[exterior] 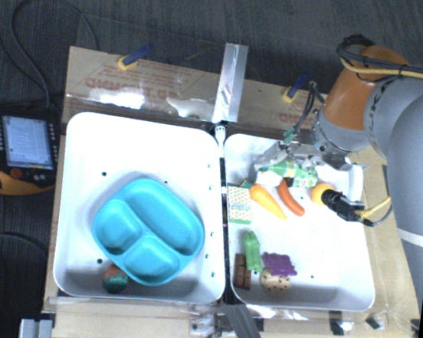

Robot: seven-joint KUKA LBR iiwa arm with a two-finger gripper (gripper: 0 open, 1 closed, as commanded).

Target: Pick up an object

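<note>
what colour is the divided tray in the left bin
Light blue tray, clearest in the camera view.

Smooth glossy white plastic bins (146,136), glossy blue plastic tray (149,230), smooth orange plastic carrot (267,199), brown cardboard-like desk (154,79), shiny metal strip (231,82), matt grey arm (412,144) with glossy orange band (353,94)

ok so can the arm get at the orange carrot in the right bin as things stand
Probably yes. The carrot lies on top in the right bin, nothing over it, and the gripper hangs just above and behind it; a red piece close beside could get nudged.
</note>
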